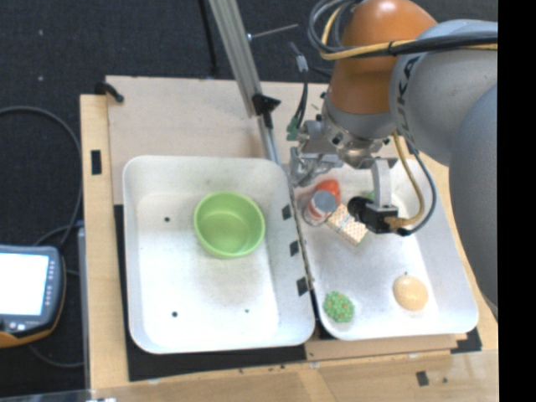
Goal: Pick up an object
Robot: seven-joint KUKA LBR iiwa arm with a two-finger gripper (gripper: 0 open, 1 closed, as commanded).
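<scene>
- Claw (pixel 311 174) low over right bin (pixel 435 249), at its upper-left corner, directly above orange-capped cup (pixel 321 203); finger state impossible to tell.
- Patterned block (pixel 347 224) touching that cup's right side.
- Green ball (pixel 339 306) and tan egg (pixel 410 292) well below cup.
- Green bowl (pixel 229 224) left of cup, in left bin (pixel 167 308).

glossy plastic green bowl (pixel 229 224), fuzzy green ball (pixel 339 306)

Robotics lab: industrial arm (pixel 419 65) over bench (pixel 167 115) with two white bins (pixel 151 308), aluminium strut (pixel 239 48) far side, teach pendant (pixel 25 291) left, cables on dark floor.
</scene>
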